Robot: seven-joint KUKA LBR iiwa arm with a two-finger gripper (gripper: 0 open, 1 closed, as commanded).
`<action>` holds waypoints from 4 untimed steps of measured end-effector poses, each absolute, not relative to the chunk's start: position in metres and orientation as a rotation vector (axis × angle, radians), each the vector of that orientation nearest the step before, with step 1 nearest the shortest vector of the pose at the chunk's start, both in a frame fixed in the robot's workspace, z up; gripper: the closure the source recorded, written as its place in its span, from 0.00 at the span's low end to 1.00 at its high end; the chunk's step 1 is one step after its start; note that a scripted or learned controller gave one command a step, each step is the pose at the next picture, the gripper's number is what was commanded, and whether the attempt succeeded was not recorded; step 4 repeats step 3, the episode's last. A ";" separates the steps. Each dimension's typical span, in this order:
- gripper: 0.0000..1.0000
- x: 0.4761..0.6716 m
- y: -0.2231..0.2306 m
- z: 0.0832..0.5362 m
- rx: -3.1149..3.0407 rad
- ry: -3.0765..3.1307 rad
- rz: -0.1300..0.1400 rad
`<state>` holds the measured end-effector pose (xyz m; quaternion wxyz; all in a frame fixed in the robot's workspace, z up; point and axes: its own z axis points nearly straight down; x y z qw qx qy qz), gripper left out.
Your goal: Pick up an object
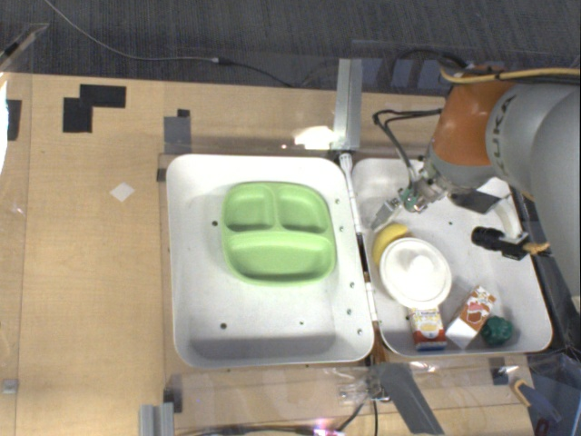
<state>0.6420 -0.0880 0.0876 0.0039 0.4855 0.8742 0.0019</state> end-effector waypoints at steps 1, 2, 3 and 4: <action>0.00 0.562 -0.094 0.093 1.627 2.682 0.004; 0.00 0.584 -0.093 0.089 1.401 2.800 0.007; 0.00 0.537 -0.091 0.090 1.212 2.880 0.010; 0.00 0.537 -0.091 0.090 1.212 2.880 0.010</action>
